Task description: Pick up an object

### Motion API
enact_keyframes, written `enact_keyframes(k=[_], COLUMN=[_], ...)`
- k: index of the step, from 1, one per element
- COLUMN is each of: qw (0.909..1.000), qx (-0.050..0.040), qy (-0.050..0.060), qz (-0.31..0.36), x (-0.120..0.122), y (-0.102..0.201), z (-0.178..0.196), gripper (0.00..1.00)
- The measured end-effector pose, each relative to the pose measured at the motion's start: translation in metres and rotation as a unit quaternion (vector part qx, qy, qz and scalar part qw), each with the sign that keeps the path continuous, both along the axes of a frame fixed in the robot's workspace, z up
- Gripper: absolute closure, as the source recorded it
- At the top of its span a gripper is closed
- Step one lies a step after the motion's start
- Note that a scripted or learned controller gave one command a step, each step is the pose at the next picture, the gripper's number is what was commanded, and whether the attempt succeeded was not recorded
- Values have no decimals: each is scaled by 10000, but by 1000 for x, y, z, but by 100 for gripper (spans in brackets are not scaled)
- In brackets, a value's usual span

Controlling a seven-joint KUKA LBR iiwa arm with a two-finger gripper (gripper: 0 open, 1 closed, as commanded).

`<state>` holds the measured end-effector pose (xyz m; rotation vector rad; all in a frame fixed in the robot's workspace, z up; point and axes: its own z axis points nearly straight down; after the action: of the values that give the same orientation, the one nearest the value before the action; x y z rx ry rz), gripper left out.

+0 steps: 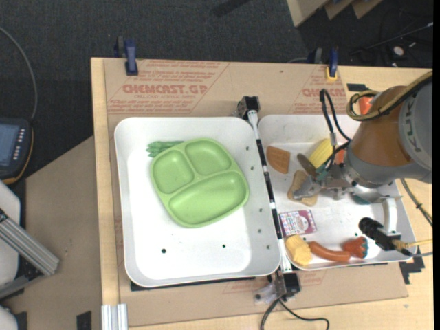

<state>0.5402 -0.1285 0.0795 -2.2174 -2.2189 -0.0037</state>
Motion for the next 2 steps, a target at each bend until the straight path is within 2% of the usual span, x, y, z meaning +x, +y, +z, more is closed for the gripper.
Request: enact_keyframes(k=[1,2], qw=[10000,10000], qx=[-41,-19], qy=[-57,-1], qz=[11,-1], x=[61,104], y=[-11,-54], z=[51,23], gripper=[0,0])
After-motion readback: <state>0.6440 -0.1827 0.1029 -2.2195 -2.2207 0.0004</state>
